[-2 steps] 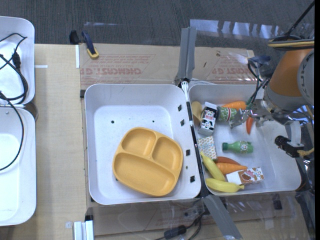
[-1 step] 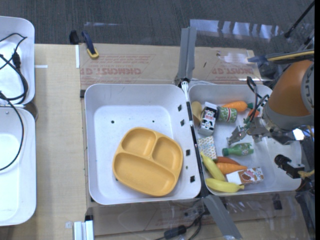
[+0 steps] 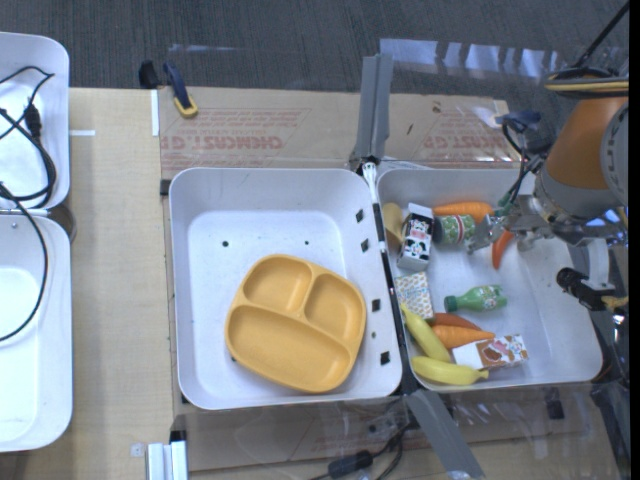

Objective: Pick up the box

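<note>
A small orange-and-white box [image 3: 491, 352] lies flat near the front of the right bin [image 3: 560, 373], beside two bananas [image 3: 432, 348]. A cow-patterned carton [image 3: 416, 237] stands against the bin's left wall. My gripper [image 3: 512, 225] hangs over the back of the right bin, well behind the small box and to the right of the carton. It is close to a green can [image 3: 456, 230] and a thin orange-red piece [image 3: 497, 249]. No box shows in its grasp.
The right bin also holds a carrot [image 3: 463, 209], a green bottle [image 3: 476, 298], a patterned packet [image 3: 413, 293] and an orange vegetable [image 3: 455, 329]. A yellow divided plate [image 3: 296, 320] lies in the left bin [image 3: 200, 268]. The arm's orange band [image 3: 588, 143] stands at the right.
</note>
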You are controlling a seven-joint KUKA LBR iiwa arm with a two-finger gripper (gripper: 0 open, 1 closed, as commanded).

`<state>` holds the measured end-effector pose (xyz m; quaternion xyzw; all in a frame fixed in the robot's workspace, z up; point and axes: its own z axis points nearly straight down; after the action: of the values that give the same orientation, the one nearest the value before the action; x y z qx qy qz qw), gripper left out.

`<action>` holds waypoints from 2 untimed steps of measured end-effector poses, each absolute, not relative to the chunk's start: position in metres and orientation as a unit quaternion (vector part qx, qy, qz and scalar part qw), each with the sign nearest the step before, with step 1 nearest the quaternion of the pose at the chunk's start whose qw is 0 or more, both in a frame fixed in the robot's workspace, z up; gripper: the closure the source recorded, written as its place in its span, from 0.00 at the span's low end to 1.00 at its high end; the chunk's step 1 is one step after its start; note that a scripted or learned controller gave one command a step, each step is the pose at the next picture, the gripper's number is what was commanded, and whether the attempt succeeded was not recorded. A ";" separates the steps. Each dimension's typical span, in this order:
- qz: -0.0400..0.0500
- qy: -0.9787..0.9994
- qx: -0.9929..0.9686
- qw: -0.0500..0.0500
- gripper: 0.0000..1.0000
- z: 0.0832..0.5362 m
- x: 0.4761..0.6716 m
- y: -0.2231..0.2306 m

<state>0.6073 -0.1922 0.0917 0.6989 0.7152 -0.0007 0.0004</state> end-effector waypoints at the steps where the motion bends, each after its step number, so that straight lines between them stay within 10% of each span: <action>1: -0.001 0.692 0.722 -0.001 0.00 0.091 0.544 -0.180; 2: -0.001 0.691 0.723 -0.001 1.00 0.100 0.544 -0.181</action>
<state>0.5441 -0.1808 0.0999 0.7229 0.6909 -0.0010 -0.0006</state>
